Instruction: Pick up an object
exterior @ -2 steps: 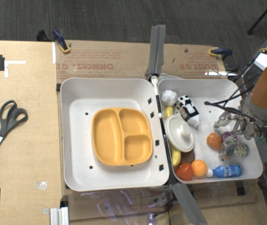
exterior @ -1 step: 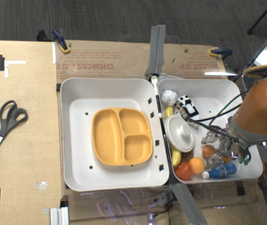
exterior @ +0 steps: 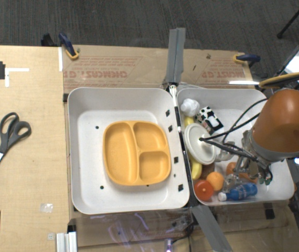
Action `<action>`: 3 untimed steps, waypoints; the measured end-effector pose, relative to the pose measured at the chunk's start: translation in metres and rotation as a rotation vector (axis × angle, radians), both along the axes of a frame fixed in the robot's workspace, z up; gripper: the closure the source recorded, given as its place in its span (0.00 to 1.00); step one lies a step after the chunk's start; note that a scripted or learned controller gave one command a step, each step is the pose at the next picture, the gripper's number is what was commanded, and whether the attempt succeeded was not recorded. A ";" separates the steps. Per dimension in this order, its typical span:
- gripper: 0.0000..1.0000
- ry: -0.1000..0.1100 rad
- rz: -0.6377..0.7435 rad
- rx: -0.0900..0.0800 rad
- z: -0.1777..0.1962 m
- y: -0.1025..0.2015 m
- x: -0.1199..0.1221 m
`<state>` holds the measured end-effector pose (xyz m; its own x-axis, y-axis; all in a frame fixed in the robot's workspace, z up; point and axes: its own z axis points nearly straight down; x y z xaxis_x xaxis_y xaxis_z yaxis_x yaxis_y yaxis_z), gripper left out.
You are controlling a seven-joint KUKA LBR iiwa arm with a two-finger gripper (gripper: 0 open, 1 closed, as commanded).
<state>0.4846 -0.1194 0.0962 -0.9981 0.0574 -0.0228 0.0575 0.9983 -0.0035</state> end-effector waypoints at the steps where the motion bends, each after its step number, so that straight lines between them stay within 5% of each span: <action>1: 0.00 0.001 -0.082 -0.003 0.000 0.015 0.000; 2: 0.00 0.002 -0.078 0.001 0.000 -0.039 -0.001; 3: 0.00 0.019 -0.092 0.005 -0.004 0.024 0.015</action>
<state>0.5000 -0.0954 0.0920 -0.9889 0.1485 -0.0030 0.1485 0.9889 -0.0002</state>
